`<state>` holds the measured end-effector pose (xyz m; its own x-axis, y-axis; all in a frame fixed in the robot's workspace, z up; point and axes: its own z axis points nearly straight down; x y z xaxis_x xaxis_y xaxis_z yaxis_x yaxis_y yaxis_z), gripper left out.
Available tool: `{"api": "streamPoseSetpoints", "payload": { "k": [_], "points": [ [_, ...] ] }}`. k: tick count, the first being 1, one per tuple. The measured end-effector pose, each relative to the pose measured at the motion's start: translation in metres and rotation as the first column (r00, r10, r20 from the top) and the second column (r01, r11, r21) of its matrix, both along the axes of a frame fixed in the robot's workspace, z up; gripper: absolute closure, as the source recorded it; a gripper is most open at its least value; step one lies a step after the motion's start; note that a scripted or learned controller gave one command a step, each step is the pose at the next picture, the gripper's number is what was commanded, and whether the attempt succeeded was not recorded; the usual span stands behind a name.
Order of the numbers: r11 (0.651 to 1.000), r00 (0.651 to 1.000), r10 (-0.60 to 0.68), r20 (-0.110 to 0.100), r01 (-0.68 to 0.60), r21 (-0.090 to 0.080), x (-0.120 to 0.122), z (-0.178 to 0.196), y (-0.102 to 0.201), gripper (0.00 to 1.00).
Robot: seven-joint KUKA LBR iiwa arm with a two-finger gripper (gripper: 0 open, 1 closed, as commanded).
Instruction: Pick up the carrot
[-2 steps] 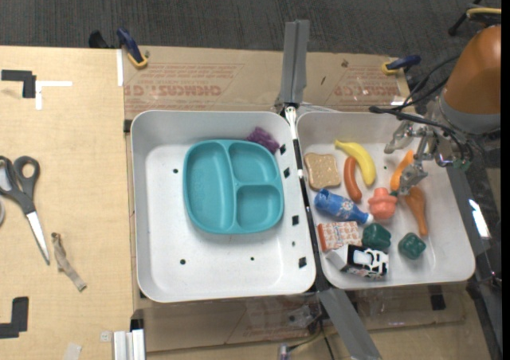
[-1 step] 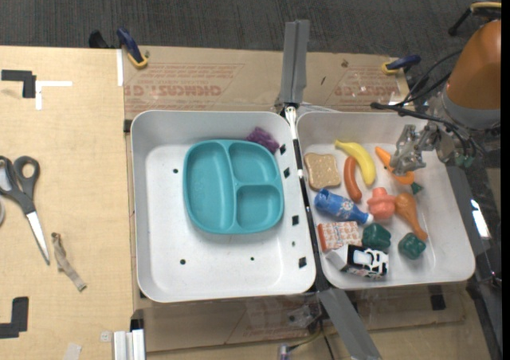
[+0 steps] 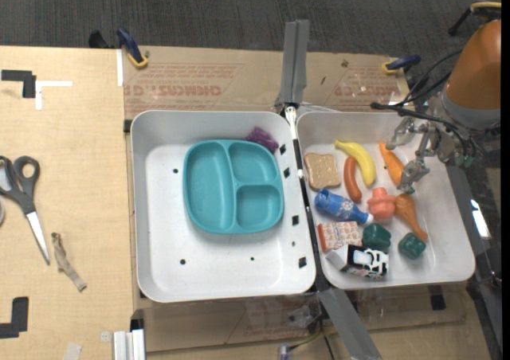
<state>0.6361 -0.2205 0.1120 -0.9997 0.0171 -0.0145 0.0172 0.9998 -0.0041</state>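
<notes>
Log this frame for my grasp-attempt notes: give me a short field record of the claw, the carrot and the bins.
claw: over the right bin, beside the carrot
carrot: lying in the right bin, upper right area, not seen between the fingers
right bin: also holds banana, bread slice, sausage, blue bottle
left bin: holds teal divided plate and a purple item at its back edge
task status: carrot not yet lifted
</notes>
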Motion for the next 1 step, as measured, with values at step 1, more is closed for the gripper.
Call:
{"api": "streamPoseSetpoints", "payload": {
  "k": [1],
  "points": [
    [0.994, 0.994, -0.109, -0.005, 0.110, 0.004, 0.0150, -0.0165, -0.0010, 0.00]
  ]
}}
